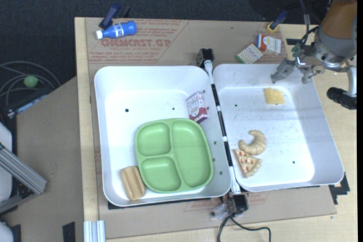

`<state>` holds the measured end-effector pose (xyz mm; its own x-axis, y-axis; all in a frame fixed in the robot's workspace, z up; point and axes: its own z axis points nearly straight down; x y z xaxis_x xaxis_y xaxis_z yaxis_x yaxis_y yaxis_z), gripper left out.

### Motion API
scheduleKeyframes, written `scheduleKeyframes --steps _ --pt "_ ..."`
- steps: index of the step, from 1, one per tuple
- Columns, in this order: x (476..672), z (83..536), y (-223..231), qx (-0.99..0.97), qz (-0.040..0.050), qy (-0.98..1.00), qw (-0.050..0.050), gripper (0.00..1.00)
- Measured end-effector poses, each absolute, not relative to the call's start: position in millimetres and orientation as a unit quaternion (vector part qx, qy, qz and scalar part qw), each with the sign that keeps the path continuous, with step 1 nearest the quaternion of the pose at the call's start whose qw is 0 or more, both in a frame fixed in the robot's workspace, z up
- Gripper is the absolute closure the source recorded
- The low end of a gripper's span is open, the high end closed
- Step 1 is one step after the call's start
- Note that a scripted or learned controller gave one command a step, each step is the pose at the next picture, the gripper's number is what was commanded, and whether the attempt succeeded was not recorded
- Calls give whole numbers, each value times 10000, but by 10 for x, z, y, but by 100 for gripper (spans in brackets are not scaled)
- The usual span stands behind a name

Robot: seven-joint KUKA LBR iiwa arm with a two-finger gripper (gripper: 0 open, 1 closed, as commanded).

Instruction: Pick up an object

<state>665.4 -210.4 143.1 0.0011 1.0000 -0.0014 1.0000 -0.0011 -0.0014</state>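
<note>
Over the right bin's far edge the gripper hangs open and empty, so I'd drop straight onto that yellow cheese block just below it, fingers straddling it.

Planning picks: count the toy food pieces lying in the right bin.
3. A yellow square piece lies near the bin's far side; a croissant sits nearer the front, and a waffle-like wedge touches it just below.

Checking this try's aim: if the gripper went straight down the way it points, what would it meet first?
Probably the bare floor of the right bin near its far edge; the gripper hangs beside the yellow block, though height is unclear.
</note>
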Motion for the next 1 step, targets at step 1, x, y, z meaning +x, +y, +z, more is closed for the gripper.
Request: scheduleKeyframes --steps 1 --pt "6617 837 -1922 -7069 4 -7073 13 0"
